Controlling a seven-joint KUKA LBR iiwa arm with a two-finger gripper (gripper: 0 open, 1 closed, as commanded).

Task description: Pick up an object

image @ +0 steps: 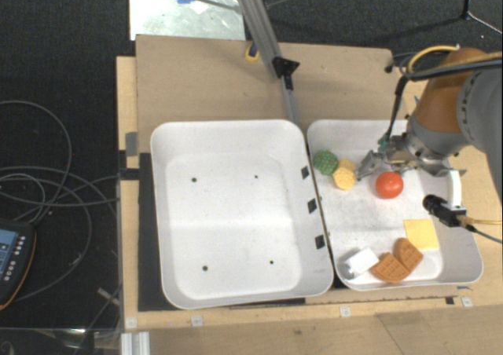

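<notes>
over the right bin [471, 263], near its far edge, the gripper [377, 163] hangs low beside the toys, its grey wrist and orange band entering from the right. gripper state: dark finger parts reach toward the left, but their spread is too small and blurred to read, so it cannot be told whether anything is grasped. progress, as a judgement: nothing appears raised off the bin floor, so the pick looks not yet done; closing on one item and lifting it remain. likely candidates are the two pieces nearest the fingertips. contents of right bin, counted: one red ball [389, 184], just right of the gripper tip and close beneath the wrist; one yellow piece [344, 178], just left of the tip; one green piece [326, 162], touching or nearly touching the yellow one, by the bin's left wall; one pale yellow block [422, 233], nearer the front right; two brown waffle-like pieces [398, 261], overlapping at the front; one white block [360, 261], just left of them. left bin [236, 212]: one, white, shallow, set alongside the right. bins in total: two.
</notes>
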